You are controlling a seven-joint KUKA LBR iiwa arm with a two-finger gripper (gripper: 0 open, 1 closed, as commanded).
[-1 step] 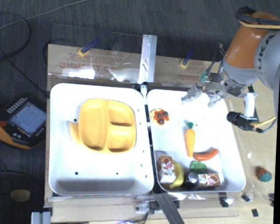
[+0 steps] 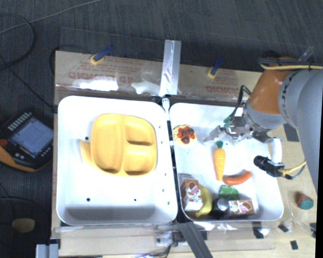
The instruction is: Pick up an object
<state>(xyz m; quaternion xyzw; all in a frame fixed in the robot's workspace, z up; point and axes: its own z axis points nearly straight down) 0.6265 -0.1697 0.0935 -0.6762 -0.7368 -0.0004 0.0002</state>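
Hovering gripper [image 2: 222, 133] sits just above carrot [image 2: 219, 162] in rt bin [image 2: 271, 204]; finger state can't tell.

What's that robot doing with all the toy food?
The robot arm reaches in from the right, and its gripper hovers over the right bin, just above the toy carrot. It isn't holding anything. A sausage, a banana and small boxes lie along the bin's near side. The left bin has a yellow divided tray in it.
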